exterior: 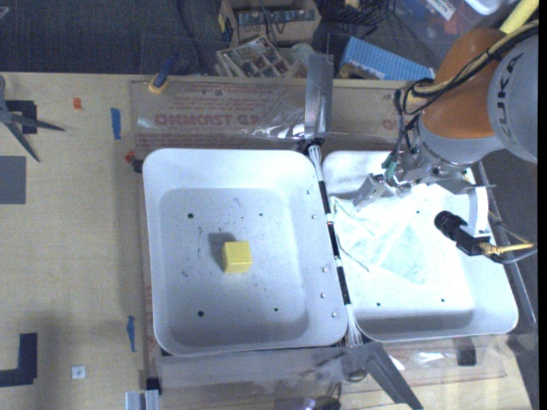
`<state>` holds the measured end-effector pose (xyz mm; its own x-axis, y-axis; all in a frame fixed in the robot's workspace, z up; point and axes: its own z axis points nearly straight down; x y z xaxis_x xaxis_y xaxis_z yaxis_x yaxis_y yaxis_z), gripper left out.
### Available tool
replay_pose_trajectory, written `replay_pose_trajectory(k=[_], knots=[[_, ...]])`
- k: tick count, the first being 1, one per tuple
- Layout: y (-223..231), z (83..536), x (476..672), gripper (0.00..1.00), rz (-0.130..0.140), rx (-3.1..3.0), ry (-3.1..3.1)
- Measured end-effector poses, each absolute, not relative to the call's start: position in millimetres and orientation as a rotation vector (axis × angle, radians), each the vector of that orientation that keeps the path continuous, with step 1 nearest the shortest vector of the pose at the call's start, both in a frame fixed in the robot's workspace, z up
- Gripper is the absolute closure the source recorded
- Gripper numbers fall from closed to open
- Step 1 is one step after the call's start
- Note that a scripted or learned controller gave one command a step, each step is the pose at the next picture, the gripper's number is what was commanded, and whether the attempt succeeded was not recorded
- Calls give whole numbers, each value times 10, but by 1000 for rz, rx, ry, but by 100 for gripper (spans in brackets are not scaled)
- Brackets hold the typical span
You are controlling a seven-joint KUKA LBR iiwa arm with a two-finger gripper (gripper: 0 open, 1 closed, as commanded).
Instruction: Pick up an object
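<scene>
A small yellow block lies near the middle of the left bin, casting a short shadow to its upper left. My gripper hangs over the upper left part of the right bin, pointing toward the divider between the bins. It is well to the right of the block and a little farther back. Nothing shows as held by it. The grey arm with its orange band comes in from the upper right.
A pale, thin, crumpled sheet-like thing lies on the right bin's floor under the gripper. A black cylinder with a yellow cable sticks out by the wrist. Boxes and clutter stand behind the bins. Bare wooden bench lies to the left.
</scene>
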<state>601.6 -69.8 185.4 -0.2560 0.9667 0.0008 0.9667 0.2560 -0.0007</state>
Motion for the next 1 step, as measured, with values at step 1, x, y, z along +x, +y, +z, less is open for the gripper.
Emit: replay_pose_trajectory(k=[1], knots=[[-988, 2028, 6101, 0, -3, -2032, -2402]])
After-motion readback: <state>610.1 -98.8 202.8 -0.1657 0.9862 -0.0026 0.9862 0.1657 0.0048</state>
